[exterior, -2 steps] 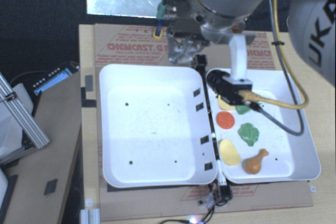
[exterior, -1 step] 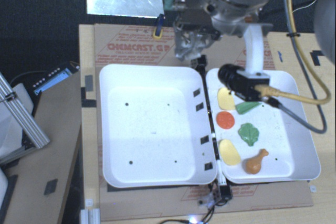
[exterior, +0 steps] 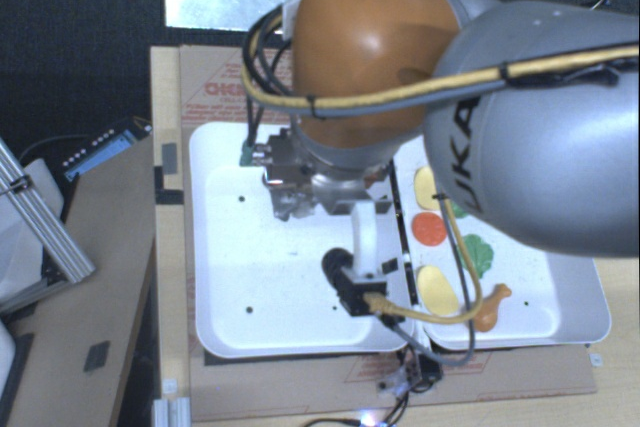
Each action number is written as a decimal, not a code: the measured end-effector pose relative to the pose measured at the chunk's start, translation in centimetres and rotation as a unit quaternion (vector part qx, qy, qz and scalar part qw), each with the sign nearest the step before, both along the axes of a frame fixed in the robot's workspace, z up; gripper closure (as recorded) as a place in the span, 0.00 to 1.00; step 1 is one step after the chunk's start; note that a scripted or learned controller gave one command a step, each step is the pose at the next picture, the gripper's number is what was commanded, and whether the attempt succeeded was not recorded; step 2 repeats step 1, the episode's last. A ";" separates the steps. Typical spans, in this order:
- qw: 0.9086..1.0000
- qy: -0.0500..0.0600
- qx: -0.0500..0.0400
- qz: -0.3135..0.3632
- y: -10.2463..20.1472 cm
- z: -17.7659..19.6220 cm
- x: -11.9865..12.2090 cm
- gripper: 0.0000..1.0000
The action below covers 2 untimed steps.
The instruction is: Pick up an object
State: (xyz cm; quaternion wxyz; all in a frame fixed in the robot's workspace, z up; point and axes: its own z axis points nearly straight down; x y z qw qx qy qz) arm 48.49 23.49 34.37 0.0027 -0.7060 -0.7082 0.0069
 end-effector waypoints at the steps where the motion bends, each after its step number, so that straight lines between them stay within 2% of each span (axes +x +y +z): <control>1: 1.000 -0.005 0.002 -0.003 -5.2 -6.4 0.2 1.00; 2: 1.000 -0.005 0.002 -0.003 -5.2 -6.4 0.2 1.00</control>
